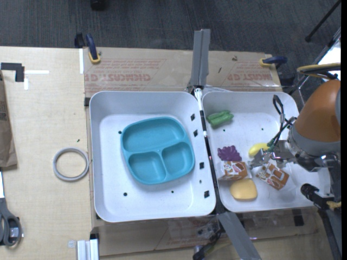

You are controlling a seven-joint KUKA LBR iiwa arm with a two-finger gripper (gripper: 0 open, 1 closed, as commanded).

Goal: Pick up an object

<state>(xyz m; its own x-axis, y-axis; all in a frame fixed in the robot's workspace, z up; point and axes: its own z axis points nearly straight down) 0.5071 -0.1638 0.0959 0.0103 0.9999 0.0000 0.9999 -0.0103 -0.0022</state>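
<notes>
Metal of the end effector (264, 157) shows low in the right bin (246, 103), among the small items there, at the tip of the grey arm (320, 129) with its orange band that reaches in from the right. Whether it is spread or pressed together cannot be told, since the tip is small and blurs into the items around it, and nothing can be seen held in it. A yellow banana-like piece (258, 148) lies just beside the tip, on its upper left, and an orange-and-white packet (272, 176) lies just below it. To the left of the tip sits a second orange-and-white packet (235, 170), with a purple bunch of grapes (229, 154) touching its upper edge and a yellow rounded piece (244, 190) just under it. A green item (219, 118) rests well apart from these, near the bin's upper left corner. The left bin (103, 161) stands side by side with the right one and holds a blue divided tray (157, 150), tilted a little within it, with one long compartment above and two smaller ones below. Both bins sit on the desk (43, 123), partly over a sheet of brown cardboard (141, 72). On the bare desk to the left of the bins lies a pale ring (71, 163), and scissors (10, 227) lie at the lower left edge.
</notes>
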